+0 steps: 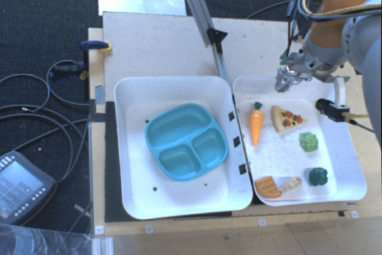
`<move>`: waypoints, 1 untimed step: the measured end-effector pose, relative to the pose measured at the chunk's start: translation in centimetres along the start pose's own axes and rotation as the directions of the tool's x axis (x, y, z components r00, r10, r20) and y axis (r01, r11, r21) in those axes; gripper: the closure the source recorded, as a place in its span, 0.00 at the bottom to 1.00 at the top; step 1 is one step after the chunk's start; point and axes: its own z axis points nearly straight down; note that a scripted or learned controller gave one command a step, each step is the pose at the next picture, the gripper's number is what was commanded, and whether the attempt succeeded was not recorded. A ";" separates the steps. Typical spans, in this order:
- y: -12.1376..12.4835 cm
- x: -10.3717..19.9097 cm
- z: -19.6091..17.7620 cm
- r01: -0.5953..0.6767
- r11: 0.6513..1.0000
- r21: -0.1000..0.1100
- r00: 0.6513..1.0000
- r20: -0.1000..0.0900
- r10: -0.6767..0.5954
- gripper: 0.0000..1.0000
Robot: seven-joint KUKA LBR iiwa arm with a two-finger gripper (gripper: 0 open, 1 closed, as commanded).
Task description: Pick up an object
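Observation:
The right bin (352, 158) holds an orange toy carrot (256, 126), a pizza slice (287, 117), a light green round piece (308, 141), a dark green broccoli-like piece (318, 176) and an orange chicken leg (275, 186) near the front. My gripper (285, 79) hangs over the bin's back edge, above and behind the pizza slice, with nothing seen between its fingers.
The left bin (134, 128) holds a blue divided plate (186, 141). A slanted metal pole (197, 0) crosses the bench behind the bins. Cables and a handheld controller (21, 185) lie on the floor at left.

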 end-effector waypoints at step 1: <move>-0.3 0.9 -5.4 0.000 1.000 0.000 1.000 0.000 0.000 1.00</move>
